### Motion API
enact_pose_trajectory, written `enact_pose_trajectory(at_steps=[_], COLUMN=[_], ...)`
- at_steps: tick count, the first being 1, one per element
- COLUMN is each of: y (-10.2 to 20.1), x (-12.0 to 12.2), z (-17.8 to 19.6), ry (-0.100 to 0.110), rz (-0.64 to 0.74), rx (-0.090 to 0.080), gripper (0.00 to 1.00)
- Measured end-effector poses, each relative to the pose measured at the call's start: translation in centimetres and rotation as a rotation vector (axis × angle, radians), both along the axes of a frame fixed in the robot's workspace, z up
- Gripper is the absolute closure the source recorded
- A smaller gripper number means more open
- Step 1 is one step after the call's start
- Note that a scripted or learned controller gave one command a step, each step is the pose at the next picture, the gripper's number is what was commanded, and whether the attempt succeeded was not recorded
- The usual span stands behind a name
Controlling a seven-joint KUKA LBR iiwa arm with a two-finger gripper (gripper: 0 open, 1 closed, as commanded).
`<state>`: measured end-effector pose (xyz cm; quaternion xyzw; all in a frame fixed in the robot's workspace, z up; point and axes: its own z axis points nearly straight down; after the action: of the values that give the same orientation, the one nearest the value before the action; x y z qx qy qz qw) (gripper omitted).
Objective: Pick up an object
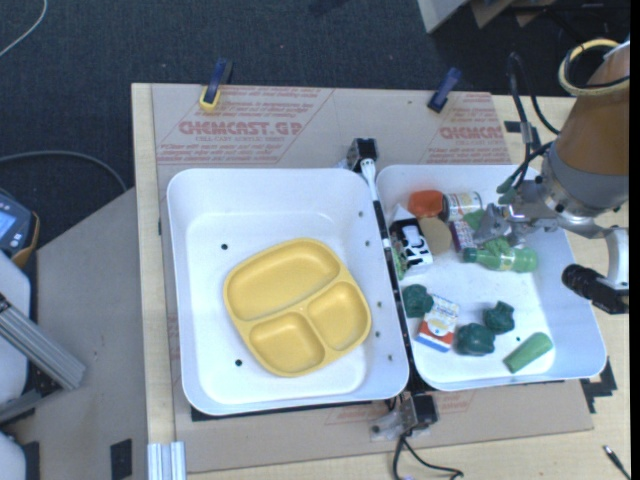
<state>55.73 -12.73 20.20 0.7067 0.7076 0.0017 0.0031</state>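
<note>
Two white bins side by side on a cardboard-covered surface (300,118). Left bin (200,208) carrying a yellow divided plate (297,306), three compartments, lying flat near the middle. Right bin (570,348) carrying a scatter of small items.

Gripper (497,230) low over the far right part of the right bin, just beside or touching a green bottle (503,259) lying on its side. Opening of the gripper not readable from this angle; cannot tell whether anything is held. Nothing visibly lifted clear of the bin.

Arm entering from the right, grey wrist (590,188) under an orange band (600,128), angled down and leftward toward the bin. Black cables running along the wrist.

Other contents of the right bin: orange-capped container (428,204) at the far left corner area, with a labelled jar (463,208) just right of it; black-and-white box (411,242) against the left wall; dark green lump (415,299) nearer; red, white and blue carton (438,328) beside it; two further dark green pieces (476,339) (498,317) to its right; light green block (527,352) at the near right.

Blue clamps (215,83) (444,90) on the far edge of the surface.
</note>
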Motion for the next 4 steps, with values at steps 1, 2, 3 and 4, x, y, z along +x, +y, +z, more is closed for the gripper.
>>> enact_pose_trajectory(at_steps=[1, 2, 3, 4], y=[0.0, 5.2, 10.4, 15.8], x=[0.1, 2.5, 4.4, 5.2], z=[2.5, 3.3, 3.8, 3.4], ry=[0.001, 0.002, 0.002, 0.003], rz=[0.000, 0.006, 0.006, 0.005], rx=[0.000, 0.003, 0.003, 0.003], gripper=[1.00, 1.00, 1.00, 1.00])
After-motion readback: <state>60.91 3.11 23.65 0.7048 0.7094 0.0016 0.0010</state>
